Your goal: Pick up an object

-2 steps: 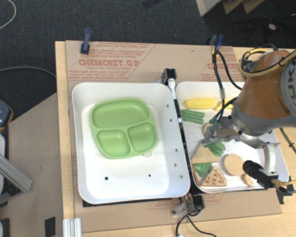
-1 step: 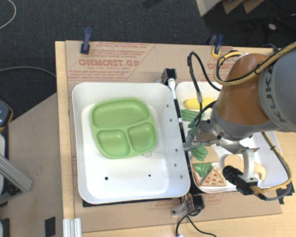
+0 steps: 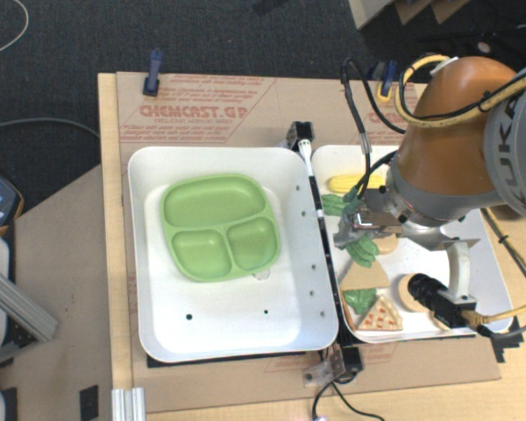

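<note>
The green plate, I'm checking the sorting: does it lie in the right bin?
No, the green plate lies in the left bin, away from the arm.

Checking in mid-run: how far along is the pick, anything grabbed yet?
Done: the arm has reached into the right bin, and the gripper sits low among the green leafy toy pieces. In hand: nothing I can confirm; the wrist blocks the view of any grasp. Left: securing and lifting an object. The yellow piece, pizza slice and the green divided plate in the left bin all lie at rest.
</note>
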You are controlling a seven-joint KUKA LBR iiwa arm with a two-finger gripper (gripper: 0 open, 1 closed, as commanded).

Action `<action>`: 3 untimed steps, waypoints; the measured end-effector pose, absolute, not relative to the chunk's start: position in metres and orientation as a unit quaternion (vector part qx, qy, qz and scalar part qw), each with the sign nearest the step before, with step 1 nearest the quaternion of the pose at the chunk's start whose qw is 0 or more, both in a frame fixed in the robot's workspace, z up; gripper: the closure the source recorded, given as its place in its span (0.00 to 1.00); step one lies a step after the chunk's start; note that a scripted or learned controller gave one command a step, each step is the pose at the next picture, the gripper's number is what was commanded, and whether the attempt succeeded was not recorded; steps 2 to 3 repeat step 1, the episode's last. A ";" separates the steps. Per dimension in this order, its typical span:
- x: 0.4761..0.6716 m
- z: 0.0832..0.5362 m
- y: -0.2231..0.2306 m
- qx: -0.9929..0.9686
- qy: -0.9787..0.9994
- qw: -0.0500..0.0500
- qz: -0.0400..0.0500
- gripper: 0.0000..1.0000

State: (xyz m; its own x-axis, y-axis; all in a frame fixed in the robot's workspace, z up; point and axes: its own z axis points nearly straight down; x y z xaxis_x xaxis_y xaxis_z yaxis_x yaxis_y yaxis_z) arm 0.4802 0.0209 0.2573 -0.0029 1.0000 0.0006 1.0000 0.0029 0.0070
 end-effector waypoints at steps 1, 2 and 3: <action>0.479 0.237 0.056 0.706 0.708 -0.002 -0.001 1.00; 0.479 0.237 0.056 0.706 0.708 -0.002 -0.001 1.00; 0.479 0.237 0.056 0.706 0.708 -0.002 -0.001 1.00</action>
